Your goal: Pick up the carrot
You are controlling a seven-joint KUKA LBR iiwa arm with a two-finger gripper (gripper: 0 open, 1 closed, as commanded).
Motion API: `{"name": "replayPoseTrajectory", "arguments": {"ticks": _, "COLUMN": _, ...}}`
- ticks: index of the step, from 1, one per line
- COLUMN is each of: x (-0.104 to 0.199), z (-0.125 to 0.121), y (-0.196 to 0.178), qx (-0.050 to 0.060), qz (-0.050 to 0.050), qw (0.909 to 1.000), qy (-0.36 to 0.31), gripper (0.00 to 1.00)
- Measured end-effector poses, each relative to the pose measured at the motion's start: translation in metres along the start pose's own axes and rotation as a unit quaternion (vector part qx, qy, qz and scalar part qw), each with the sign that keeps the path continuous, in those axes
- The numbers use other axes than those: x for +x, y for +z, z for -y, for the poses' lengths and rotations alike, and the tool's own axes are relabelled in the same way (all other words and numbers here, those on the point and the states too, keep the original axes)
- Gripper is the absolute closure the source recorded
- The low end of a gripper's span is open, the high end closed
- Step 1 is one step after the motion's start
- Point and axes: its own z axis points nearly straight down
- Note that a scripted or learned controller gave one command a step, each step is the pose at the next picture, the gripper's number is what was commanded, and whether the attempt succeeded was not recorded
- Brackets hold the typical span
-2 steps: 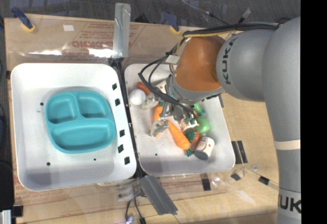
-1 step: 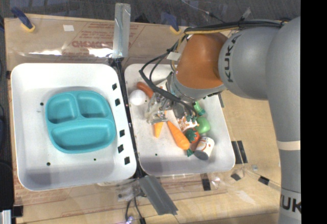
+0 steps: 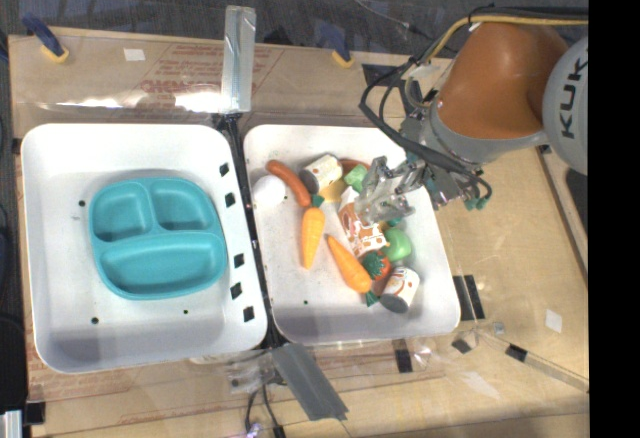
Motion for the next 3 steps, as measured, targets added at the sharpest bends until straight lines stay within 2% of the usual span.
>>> {"name": "replayPoseTrajectory", "arguments": {"ticks": 1, "x": 0.065, "z": -0.028, "y": -0.075, "qx": -0.001, "qz": -0.001, "qw": 0.9971, "qy": 0.075, "gripper": 1.0}}
{"name": "replayPoseTrajectory", "arguments": {"ticks": 2, "x": 0.064, "z": -0.029, "y": -0.084, "qx": -0.001, "qz": -0.001, "qw": 0.9973, "qy": 0.073, "gripper": 1.0}}
{"name": "replayPoseTrajectory", "arguments": {"ticks": 3, "x": 0.079, "z": 0.011, "y": -0.087, "qx": -0.002, "qz": -0.002, "qw": 0.9977, "qy": -0.067, "gripper": 1.0}}
